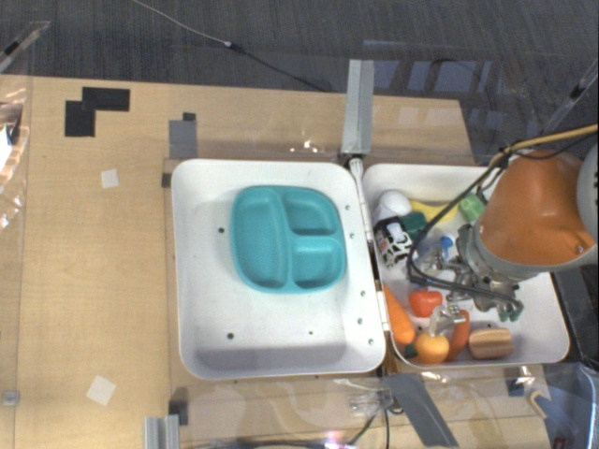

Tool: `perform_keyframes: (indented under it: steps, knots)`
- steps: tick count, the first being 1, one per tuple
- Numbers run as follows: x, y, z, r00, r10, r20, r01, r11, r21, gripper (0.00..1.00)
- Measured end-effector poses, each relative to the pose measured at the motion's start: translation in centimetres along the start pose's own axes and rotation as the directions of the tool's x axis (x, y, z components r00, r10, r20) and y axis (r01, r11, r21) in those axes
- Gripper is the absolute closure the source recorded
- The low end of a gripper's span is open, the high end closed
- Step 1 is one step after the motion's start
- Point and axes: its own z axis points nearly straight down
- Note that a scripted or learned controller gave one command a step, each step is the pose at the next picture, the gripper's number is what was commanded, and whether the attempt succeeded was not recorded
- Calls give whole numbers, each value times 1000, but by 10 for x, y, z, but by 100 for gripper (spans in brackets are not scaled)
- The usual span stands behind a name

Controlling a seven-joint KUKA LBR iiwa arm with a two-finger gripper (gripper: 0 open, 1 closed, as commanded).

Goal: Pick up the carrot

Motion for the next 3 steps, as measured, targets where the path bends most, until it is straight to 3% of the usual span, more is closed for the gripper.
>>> perform_keyframes:
  steps: [1, 2, 3]
  knots:
    - [-41, -2, -47, 997, -72, -16, 72, 997, -4, 0]
    - [-6, 51, -56, 997, -81, -21, 80, 997, -8, 0]
    - [-8, 46, -56, 1000, -1, -22, 1, 1000, -5, 0]
